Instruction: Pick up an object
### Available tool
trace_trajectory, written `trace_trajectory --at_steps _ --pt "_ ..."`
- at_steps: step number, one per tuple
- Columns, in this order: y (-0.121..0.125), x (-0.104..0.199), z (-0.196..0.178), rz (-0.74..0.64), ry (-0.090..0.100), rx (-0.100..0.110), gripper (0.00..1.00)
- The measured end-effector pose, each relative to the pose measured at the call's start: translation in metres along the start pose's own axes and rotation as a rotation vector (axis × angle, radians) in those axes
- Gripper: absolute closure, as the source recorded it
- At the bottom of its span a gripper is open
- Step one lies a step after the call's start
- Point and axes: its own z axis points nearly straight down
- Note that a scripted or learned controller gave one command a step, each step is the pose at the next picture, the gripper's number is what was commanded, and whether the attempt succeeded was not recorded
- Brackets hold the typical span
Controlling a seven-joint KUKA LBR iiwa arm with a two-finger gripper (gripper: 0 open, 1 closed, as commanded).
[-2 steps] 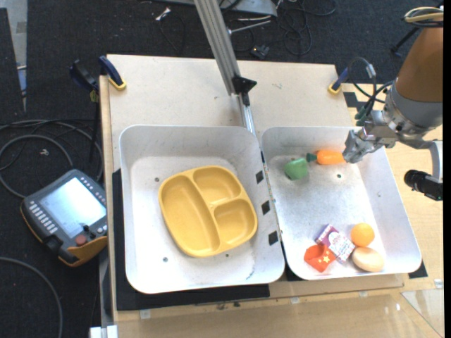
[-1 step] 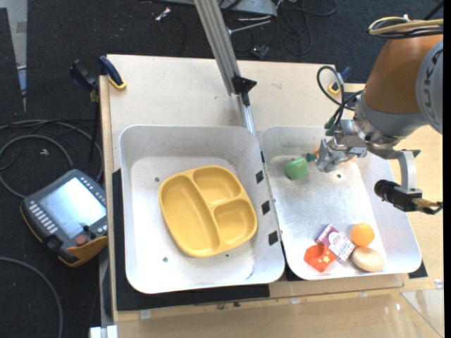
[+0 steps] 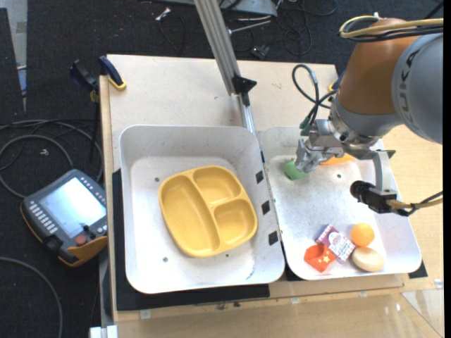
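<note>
We see the arm [image 3: 394,76] reaching in from the right, its grey body and orange band above the right bin [image 3: 317,210]. The claw [image 3: 304,162] is down at the far left part of that bin, right at a small green object [image 3: 294,170]. The claw tips overlap the green object in the view, but we cannot tell whether the thing sits between them or only beside them, and we cannot tell whether the claw is spread or pressed together. An orange item [image 3: 338,158] shows just behind the claw, partly hidden by the wrist.

At the near right corner of the right bin we note a cluster: a red packet [image 3: 319,257], a purple and white wrapper [image 3: 336,243] touching it, an orange ball [image 3: 362,234] just beside the wrapper, and a pale beige rounded object [image 3: 368,260] near the rim. This cluster lies well apart from the claw. A black cable fitting [image 3: 370,194] hangs from the arm over the middle of the bin.

The left bin [image 3: 141,182] holds a yellow divided plate [image 3: 208,210] with three compartments, lying flat near its centre.

Both bins rest on the bench [image 3: 169,83]. A metal pole [image 3: 218,34] slants up from between the bins. A handheld control pendant [image 3: 63,217] lies on the floor at left.
</note>
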Motion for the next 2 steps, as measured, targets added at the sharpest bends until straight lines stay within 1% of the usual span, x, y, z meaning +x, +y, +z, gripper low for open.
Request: trace_trajectory --at_steps 1,2 --pt "-0.009 0.059 0.010 0.000 0.001 0.001 1.00" --pt "-0.027 0.106 0.001 -0.001 0.000 0.001 1.00"
